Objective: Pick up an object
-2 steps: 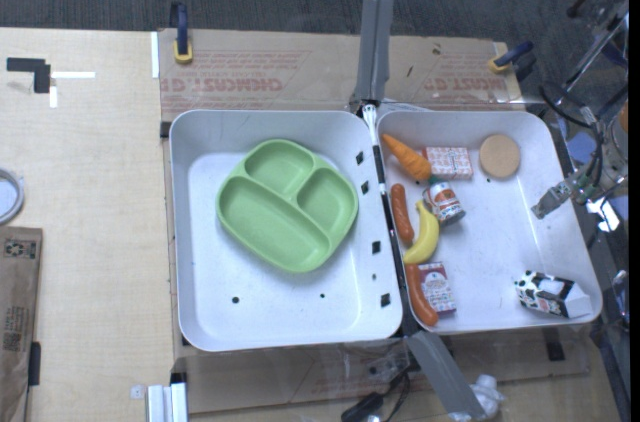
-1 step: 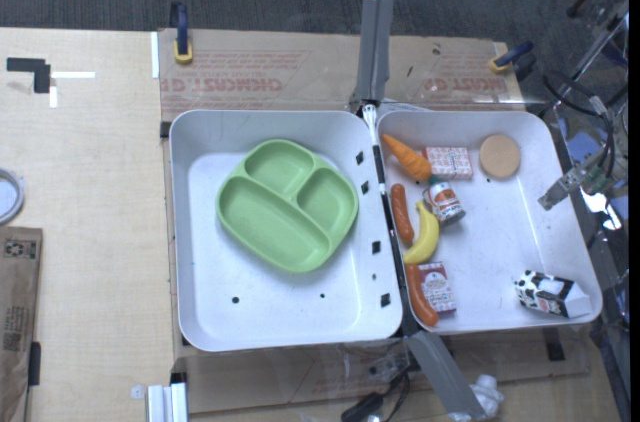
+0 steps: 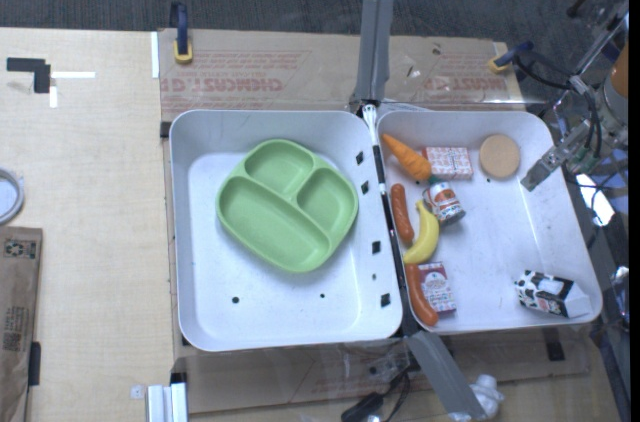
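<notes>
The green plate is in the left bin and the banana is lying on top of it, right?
Not quite. The green plate is in the left bin, but the camera view shows the banana in the right bin, beside the sausage.

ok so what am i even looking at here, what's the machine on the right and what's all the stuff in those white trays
This is one picture from a camera fixed above a workbench, looking down at a slant. The machine is a robot arm that reaches in from the right; its gripper, the part that pinches things, hangs over the right edge of the right bin. Nothing is seen between its fingers, so it holds nothing yet. Its job is to pick up an object.

The left bin holds a green divided plate. The right bin holds toy food: a carrot, a small red and white box, a round tan disc, a little can, a banana, two sausages, a second small box, and a black and white carton lying apart near the bottom right corner.
</notes>
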`<move>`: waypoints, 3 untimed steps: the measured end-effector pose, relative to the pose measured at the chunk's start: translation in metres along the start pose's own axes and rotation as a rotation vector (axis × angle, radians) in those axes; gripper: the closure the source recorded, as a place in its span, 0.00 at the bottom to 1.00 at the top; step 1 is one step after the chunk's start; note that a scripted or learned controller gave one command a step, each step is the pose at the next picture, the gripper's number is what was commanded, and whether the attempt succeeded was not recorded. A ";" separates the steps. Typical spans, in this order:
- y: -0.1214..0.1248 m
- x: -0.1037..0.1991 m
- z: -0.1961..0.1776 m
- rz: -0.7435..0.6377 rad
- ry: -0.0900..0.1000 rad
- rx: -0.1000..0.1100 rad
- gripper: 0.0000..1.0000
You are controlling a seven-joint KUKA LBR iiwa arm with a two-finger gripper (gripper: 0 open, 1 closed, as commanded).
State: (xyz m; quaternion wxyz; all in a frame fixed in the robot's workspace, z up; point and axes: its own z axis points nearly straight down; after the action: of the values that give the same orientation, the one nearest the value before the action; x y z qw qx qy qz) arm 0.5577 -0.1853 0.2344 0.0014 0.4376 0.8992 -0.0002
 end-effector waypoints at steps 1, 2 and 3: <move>0.004 0.019 -0.070 0.115 0.000 0.001 1.00; 0.027 -0.030 0.012 -0.044 0.001 0.000 1.00; 0.027 -0.030 0.012 -0.044 0.001 0.000 0.00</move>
State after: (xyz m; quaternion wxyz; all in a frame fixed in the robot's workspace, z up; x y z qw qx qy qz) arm 0.5975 -0.1922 0.2223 0.0010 0.4176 0.9086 -0.0002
